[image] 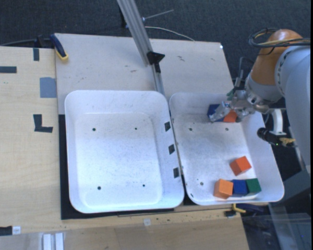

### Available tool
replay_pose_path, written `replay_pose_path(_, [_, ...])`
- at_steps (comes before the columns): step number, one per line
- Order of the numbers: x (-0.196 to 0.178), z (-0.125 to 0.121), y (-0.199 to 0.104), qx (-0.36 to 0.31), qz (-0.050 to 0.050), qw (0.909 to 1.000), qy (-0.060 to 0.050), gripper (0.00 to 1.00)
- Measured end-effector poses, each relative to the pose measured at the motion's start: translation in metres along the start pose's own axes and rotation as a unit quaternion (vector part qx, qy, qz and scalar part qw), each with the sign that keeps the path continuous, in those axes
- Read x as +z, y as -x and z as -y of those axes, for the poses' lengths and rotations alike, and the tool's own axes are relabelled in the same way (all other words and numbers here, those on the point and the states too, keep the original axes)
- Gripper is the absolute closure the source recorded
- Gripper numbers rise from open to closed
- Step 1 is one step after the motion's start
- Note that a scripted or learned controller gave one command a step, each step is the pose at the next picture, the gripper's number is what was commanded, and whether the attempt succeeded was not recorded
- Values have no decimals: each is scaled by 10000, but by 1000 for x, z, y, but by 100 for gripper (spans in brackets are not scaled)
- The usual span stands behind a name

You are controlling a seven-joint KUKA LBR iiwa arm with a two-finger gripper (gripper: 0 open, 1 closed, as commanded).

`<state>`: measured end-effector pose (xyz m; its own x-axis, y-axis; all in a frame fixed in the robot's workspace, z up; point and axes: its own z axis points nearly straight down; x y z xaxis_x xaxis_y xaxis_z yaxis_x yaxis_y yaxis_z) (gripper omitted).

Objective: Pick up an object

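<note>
My gripper hangs over the far end of the right bin, reaching in from the right. A blue block lies just left of its tip and a small orange block sits right under it. Whether either block is between the fingers is hidden by the gripper body. Near the bin's front edge rest an orange cube, a second orange block, a blue block and a green block, the last three in a row.
The left bin stands beside the right one, their rims touching. A slanted metal rail crosses the bench behind the bins. A blue and yellow clamp lies at the bench's far left corner.
</note>
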<state>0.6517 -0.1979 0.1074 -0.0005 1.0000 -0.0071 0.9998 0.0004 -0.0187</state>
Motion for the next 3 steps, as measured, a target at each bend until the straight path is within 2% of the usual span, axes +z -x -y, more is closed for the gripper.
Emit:
replay_pose_path(1, [10, 4, -60, -5, -5, 10000, 86, 100])
replay_pose_path(2, [-92, -23, -172, -47, -50, 9999, 136, 100])
replay_pose_path(3, [-86, -21, -166, -11, -27, 10000, 87, 0])
